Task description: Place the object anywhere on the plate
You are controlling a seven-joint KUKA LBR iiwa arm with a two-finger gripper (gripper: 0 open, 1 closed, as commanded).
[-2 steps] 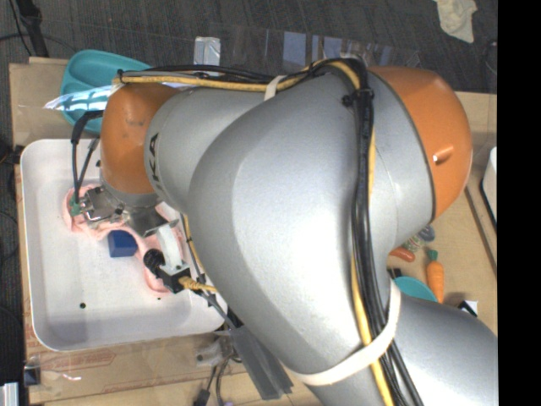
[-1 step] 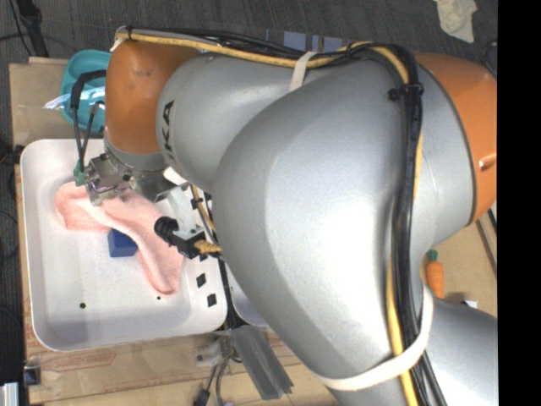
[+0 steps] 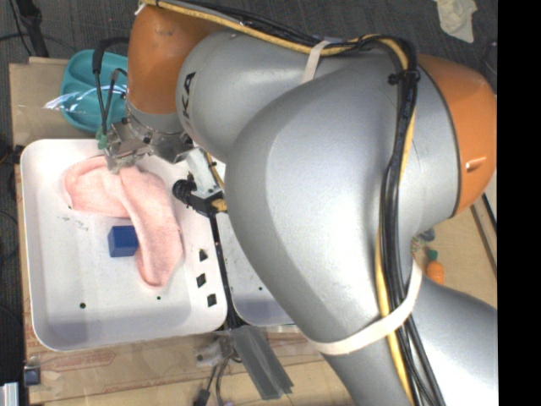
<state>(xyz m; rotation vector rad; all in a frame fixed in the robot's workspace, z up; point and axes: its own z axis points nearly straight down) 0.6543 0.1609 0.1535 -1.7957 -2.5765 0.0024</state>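
In the camera view, the grey arm (image 3: 338, 193) filled the right of the frame, its gripper (image 3: 118, 152) low at the upper left over a pink cloth (image 3: 144, 214) in the left bin (image 3: 51, 311); its grip could not be told. A blue block (image 3: 122, 241) lay just beside the cloth
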